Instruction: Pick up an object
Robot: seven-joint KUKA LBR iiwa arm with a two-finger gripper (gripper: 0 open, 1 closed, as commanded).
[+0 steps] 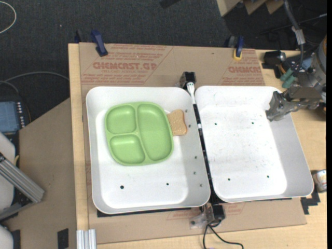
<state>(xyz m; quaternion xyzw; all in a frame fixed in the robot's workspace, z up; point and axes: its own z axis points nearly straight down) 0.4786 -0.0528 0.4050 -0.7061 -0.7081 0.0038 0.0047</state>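
Observation:
A green divided plate (pixel 139 133) lies in the left bin (pixel 104 185), towards its back. A tan, flat piece like a slice of bread (pixel 178 122) rests against the plate's right edge, near the bin's right wall. My gripper (pixel 275 109) hangs at the far right, over the right rim of the right bin (pixel 244 160), well away from both objects. I see nothing between its fingers.
Both bins sit on a cardboard sheet (pixel 129 61) held by blue clamps (pixel 98 43) at the back. A black bracket (pixel 188 79) sits between the bins at the back. Cables and gear crowd the right edge.

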